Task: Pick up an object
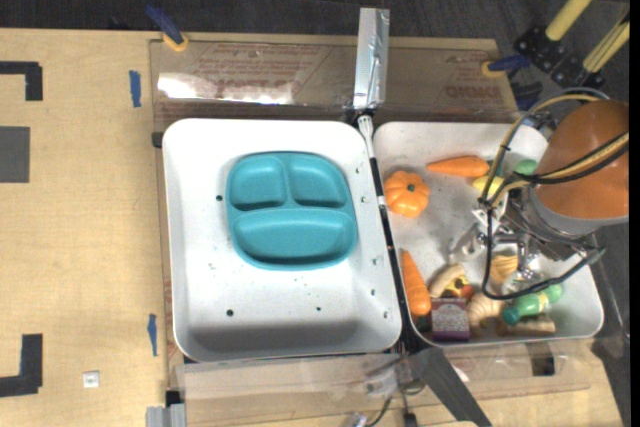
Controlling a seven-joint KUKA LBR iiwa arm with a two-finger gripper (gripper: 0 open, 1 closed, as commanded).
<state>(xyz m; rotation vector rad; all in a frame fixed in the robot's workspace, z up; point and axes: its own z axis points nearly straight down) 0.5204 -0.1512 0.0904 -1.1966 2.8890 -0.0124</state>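
The toy food lay heaped in the right bin [420, 143]: a small orange pumpkin [406, 194] near the bin's left wall, a carrot [457, 166] just above and to its right, and a second carrot [415, 283] lying along the left wall lower down. Along the bottom edge sat a purple block [449, 320], a small dark piece with red and yellow [456, 287] just above it, a tan piece [484, 307] beside them, and a green piece [530, 303] further right.

The gripper [503, 250] was down among that pile, right of the pumpkin and above the tan piece, with wires looped around it; whether the fingers were wide, narrow or holding anything could not be told from this angle. The arm's orange band [592, 160] hung over the bin's upper right corner.

Over in the left bin [200, 295] lay a teal divided plate [291, 208], three compartments, face up, near the bin's middle and toward its far side. Both bins sat side by side on the brown counter [70, 215], with a strip of silver tape [371, 55] standing up behind the seam between them.
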